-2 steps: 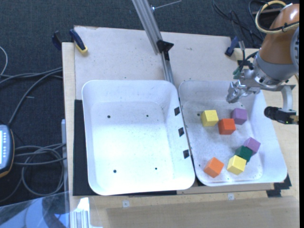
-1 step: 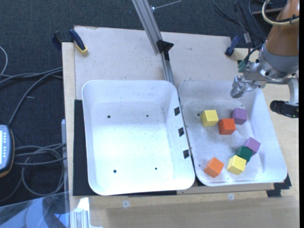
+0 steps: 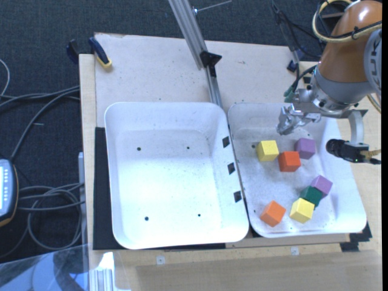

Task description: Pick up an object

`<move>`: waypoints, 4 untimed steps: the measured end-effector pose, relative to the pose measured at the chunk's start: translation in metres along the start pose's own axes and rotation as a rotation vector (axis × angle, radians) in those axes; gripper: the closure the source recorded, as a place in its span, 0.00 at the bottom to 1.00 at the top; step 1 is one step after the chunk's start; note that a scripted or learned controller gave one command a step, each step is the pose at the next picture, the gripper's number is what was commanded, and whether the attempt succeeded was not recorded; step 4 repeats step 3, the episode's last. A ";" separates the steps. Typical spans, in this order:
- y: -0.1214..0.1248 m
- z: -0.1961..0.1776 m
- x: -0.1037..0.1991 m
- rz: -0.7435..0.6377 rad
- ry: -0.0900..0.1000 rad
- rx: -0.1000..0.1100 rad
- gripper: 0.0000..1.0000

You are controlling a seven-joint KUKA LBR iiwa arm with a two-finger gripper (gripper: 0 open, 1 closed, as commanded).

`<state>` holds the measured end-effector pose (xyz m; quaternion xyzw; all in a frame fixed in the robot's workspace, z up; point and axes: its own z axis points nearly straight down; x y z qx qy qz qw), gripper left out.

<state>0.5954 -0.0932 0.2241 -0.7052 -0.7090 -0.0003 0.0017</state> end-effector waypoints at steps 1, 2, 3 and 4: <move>-0.007 -0.009 0.059 -0.002 0.001 -0.001 1.00; -0.021 -0.002 0.106 0.000 0.000 0.001 1.00; -0.037 -0.016 0.159 -0.002 0.001 -0.001 1.00; -0.037 -0.016 0.159 -0.002 0.001 -0.001 1.00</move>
